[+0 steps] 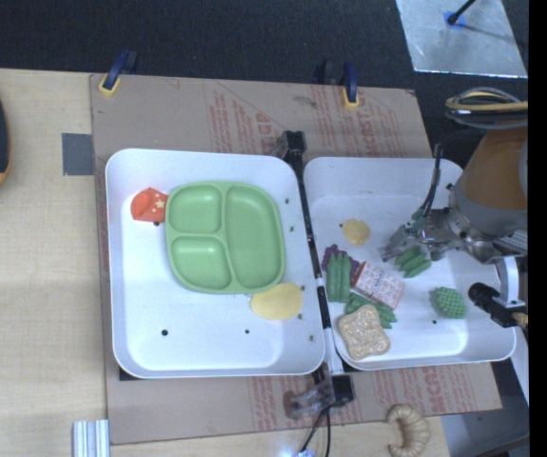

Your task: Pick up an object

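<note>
My gripper [408, 246] is low in the right bin [482, 350], reaching in from the right edge of the camera view. Its tip is right over a green pea pod [413, 262], touching it or just above it. Around it in the same bin lie a small yellow piece [355, 230], a green cucumber-like piece [338, 274] with a purple bit beside it, a pink and white packet [379, 284], a slice of toast [362, 331] and a bumpy green piece [449, 301].
The left bin [206, 355] holds a green divided plate [225, 236], a red piece with a star [147, 205] and a yellow lemon-like piece [277, 302]. A black clamp [293, 145] sits between the bins. The arm's orange band [495, 169] is at the right.
</note>
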